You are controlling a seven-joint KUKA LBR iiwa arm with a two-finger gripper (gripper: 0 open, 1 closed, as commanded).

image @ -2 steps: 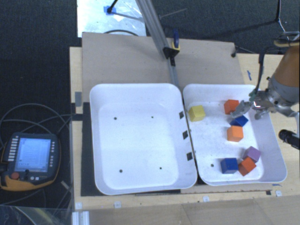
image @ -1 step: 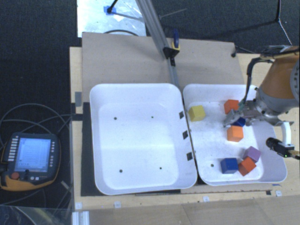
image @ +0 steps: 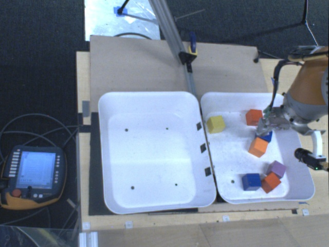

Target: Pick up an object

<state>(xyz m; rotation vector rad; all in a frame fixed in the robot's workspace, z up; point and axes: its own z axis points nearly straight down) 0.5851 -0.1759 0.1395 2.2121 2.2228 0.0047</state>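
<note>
**Seven blocks in the right bin, gripper low among three of them**

Seven small blocks lie in the right bin (image: 226,192). The gripper (image: 268,127) sits low over that bin's far right part, and I cannot tell from this slant how far it is open or whether it has hold of anything. Just under its tip a small blue block (image: 266,136) shows, largely covered by the tool. Touching that one, on the nearer side, is an orange block (image: 258,146). A second orange block (image: 253,117) lies just to the left of the tip and slightly beyond it. The yellow block (image: 216,124) lies well to the left, by the bin wall. A purple block (image: 277,168), another blue block (image: 251,181) and an orange-red block (image: 271,182) cluster well nearer the camera.

Risks, in my judgement:
- The small blue block is crowded (its orange neighbour touches it), so a closing finger could land on the neighbour and push both aside.
- A partial grip on an edge could let the block slip on lifting.
- Descent onto a block top instead of beside it would jam the tool.
</note>
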